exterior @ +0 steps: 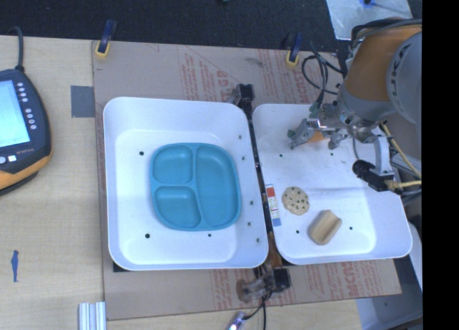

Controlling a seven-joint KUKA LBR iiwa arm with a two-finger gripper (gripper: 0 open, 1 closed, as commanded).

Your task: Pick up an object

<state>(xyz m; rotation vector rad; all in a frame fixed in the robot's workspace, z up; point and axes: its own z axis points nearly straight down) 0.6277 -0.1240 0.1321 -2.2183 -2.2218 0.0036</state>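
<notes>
In the right bin (358,178) a round speckled cookie (295,200) lies near the left wall, and a tan bread-like block (324,227) rests just to its lower right. My gripper (307,133) hangs over the far part of that bin, well above and away from both items. A small orange patch shows beside the gripper's tip; I cannot make out what it is. The grey arm with its orange band (380,56) comes in from the upper right.
The left bin (122,142) holds a blue divided plate (195,185). A black clip (244,94) sits at the far end of the seam between the bins. A handheld pendant (18,128) lies on the bench at far left. Cables (380,171) trail over the right bin's right side.
</notes>
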